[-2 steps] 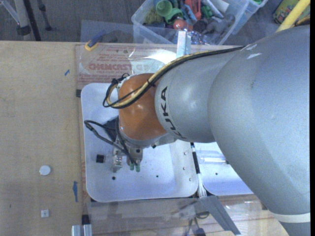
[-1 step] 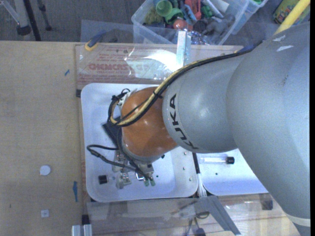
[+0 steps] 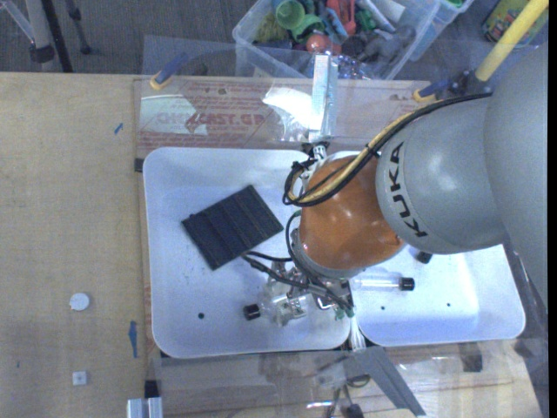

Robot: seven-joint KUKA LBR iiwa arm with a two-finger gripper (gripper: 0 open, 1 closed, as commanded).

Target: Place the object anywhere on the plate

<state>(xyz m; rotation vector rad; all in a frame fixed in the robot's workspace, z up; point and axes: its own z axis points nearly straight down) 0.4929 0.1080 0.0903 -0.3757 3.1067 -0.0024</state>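
Observation:
A dark ribbed square plate (image 3: 233,225) lies tilted in the left bin (image 3: 170,259), towards its middle. My gripper (image 3: 291,304) hangs low over the front right part of that bin, under the orange wrist band (image 3: 344,220). It stands to the front right of the plate and apart from it. A small black object (image 3: 251,312) rests on the bin floor just left of the gripper; I cannot tell whether it touches the gripper. The wrist hides what lies directly beneath it.
A clear tube with a black cap (image 3: 385,282) lies in the right bin (image 3: 452,316), near the wrist. The grey arm covers much of the right bin. Behind the bins stands a clear box of coloured toys (image 3: 348,11). A white disc (image 3: 79,301) lies on the bench at left.

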